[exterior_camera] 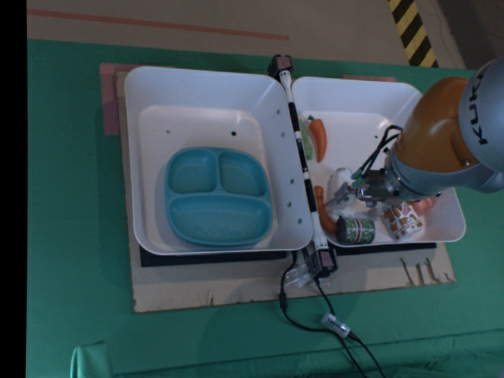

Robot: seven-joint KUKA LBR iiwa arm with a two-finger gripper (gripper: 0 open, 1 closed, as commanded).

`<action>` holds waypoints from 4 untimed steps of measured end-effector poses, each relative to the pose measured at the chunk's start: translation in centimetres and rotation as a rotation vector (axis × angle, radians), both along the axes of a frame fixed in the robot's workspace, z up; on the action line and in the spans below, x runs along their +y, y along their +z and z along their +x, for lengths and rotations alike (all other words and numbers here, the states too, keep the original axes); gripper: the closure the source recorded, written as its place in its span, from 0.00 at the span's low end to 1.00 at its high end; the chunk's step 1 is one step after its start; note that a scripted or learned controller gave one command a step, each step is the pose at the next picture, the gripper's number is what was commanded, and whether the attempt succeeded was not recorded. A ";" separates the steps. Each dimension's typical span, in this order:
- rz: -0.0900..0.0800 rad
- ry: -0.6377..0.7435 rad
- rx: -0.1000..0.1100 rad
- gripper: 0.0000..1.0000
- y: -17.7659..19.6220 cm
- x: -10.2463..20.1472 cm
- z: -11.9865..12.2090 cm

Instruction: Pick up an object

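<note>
Can (356, 229) lies in the right bin (358, 116), just below the gripper (352, 191); finger state unclear.

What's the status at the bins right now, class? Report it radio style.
Gripper low in right bin, beside white object. Can and carton near front wall. Carrot along divider. Blue plate in left bin.

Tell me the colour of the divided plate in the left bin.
The divided plate is teal blue, seen plainly in the camera view, lying flat in the left bin.
</note>
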State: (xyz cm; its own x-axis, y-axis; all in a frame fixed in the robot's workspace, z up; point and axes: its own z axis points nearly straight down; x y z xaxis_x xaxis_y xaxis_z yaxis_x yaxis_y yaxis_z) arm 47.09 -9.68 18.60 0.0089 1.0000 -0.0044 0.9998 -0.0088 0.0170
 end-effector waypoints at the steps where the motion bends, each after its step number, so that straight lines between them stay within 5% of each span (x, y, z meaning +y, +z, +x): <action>1: 0.001 0.003 0.000 0.00 0.0 -1.9 4.7; 2: -0.004 0.002 0.000 0.00 0.1 -7.2 11.4; 3: -0.004 0.004 0.003 0.00 5.8 -7.9 19.4; 4: -0.006 0.004 0.002 0.00 7.1 -7.8 23.2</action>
State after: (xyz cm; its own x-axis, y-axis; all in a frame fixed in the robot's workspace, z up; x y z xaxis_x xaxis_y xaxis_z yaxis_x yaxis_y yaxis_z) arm 70.26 -17.47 25.69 0.0047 0.9999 -0.0099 0.9999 -0.0046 0.0151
